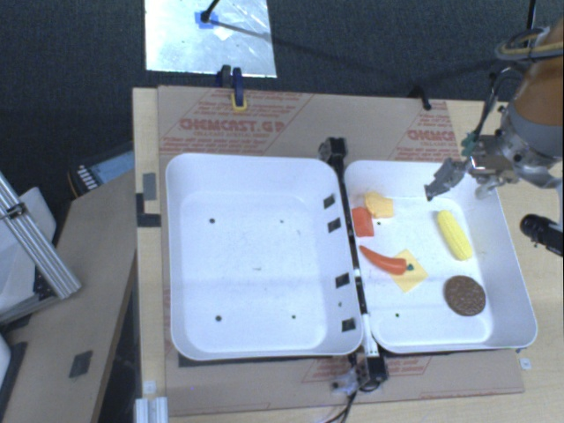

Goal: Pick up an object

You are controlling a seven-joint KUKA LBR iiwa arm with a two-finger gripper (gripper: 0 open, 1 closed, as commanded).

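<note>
My gripper (451,181) hovers over the right bin (511,263) above 1 corn cob (454,233); finger spread unclear.

A robotics lab bench is showing here, not a home or a shop. Two shallow white bins (256,263) are sitting side by side on a board printed with a red trade name (233,123), and that board is lying on a plain wooden bench (97,263). Dark carpet-like flooring (70,51) is spreading behind it. A grey industrial arm with an orange band (533,117) is reaching in from the right. A shiny metal plate (210,25) is lying beyond the board, an aluminium framing rail (35,245) is leaning in at the left, and cables (357,382) are trailing off the front edge. Toy food pieces (414,249) are lying in the right bin as test objects.
</note>
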